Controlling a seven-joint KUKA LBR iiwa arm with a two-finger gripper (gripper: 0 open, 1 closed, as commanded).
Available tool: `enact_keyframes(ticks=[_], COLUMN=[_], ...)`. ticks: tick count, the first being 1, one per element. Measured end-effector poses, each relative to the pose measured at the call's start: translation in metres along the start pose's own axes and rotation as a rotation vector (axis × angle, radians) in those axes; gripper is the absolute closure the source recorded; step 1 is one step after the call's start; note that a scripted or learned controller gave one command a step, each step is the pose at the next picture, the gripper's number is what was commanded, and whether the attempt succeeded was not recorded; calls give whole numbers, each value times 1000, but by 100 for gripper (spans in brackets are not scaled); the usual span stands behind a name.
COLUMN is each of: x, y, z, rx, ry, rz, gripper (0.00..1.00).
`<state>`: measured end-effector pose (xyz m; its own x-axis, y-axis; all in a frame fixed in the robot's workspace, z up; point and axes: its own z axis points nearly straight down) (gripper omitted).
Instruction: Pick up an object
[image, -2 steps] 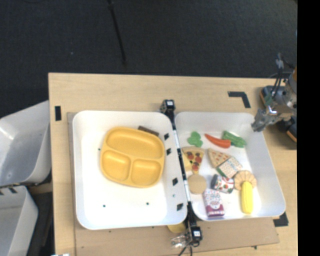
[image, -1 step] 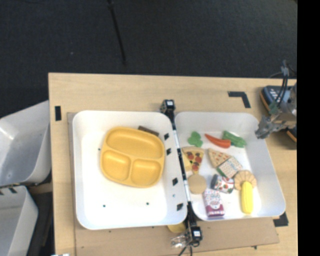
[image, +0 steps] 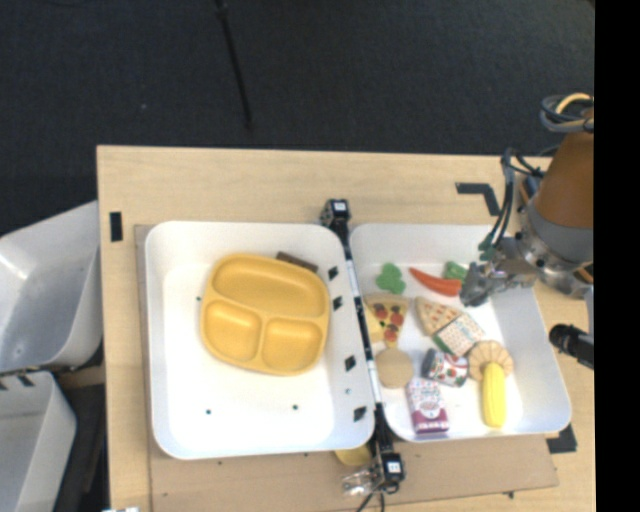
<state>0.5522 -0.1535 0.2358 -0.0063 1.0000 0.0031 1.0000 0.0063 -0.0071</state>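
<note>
Dark carpet surrounds the wooden bench (image: 200, 180), where the left bin (image: 180, 400) carries a yellow divided plate (image: 265, 313). Across the middle rim, the right bin (image: 535, 385) is crowded with toy food: a green piece (image: 391, 278), a pizza slice (image: 386, 321), a red pepper (image: 433, 282), a small carton (image: 428, 408) and a yellow corn cob (image: 494, 394). At the far right the gripper (image: 474, 291) hangs low just beside the pepper's end, and from where I stand I cannot tell whether it pinches anything.
</note>
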Motion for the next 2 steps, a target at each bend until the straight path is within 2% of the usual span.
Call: enact_keyframes(ticks=[1,2], x=[95,54], y=[5,-64], z=[-36,-127], rx=[-8,-13], ry=[0,-6], rz=[-5,10], gripper=[100,100])
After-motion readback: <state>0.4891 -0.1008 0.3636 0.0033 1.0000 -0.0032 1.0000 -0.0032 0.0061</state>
